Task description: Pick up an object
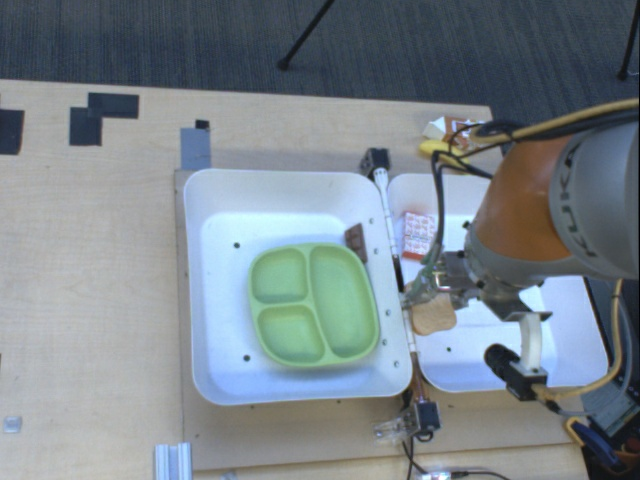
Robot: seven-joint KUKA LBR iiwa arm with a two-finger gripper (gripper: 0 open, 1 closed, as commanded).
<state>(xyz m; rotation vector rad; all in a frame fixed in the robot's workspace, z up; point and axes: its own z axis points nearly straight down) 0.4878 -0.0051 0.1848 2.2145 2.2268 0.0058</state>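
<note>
The counter [90,298] carries two shallow white bins side by side. The left bin [215,268] holds a green divided plate [312,305], lying flat near its centre, and a small brown piece [354,236] resting just beside the plate's upper right corner, close to the bin's right wall. The right bin [450,368] holds a red-and-white packet [416,232] near its upper left and a tan, flat, roundish object [434,317] against its left wall. The gripper [432,286] hangs directly above the tan object, apparently touching or nearly touching its upper edge; the arm's wrist hides the jaws, so whether they are open, closed, or gripping cannot be told. The tan object is judged the likely target. To perform the pick well, centre the jaws over the object, keep clear of the bin wall, close fully, then lift straight up and confirm retention.
</note>
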